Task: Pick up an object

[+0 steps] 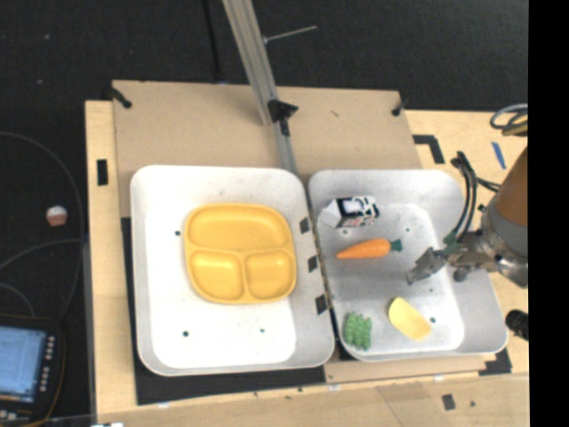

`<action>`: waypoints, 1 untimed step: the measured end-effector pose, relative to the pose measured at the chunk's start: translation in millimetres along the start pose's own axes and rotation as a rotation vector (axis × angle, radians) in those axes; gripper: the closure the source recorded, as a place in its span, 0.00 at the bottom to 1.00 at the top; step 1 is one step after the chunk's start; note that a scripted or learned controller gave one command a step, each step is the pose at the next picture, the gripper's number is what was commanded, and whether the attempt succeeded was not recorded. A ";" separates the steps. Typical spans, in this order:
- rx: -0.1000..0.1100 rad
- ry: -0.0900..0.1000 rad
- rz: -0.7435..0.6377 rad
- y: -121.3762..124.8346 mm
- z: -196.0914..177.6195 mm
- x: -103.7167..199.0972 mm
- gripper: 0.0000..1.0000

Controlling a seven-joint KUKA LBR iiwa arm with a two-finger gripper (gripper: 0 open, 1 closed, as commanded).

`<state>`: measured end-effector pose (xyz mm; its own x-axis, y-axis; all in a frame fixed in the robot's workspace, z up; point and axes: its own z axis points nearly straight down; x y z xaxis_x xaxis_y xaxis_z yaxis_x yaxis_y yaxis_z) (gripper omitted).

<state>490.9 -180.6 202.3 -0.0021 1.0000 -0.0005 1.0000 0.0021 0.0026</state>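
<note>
The right bin holds several objects. An orange carrot lies across its middle. A small black-and-white object sits near the far left corner. A green broccoli piece and a yellow piece lie near the front edge. My gripper hangs over the right half of this bin, right of the carrot's leafy end and above the yellow piece. It is apart from both, and nothing shows in it.
The left bin carries a yellow divided plate. A metal pole rises at a slant from behind the bins. The grey arm with its cables enters over the right bin's right rim.
</note>
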 end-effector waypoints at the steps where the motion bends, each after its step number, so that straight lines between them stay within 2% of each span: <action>1: 0.000 0.000 0.001 0.0 -0.1 0.1 0.00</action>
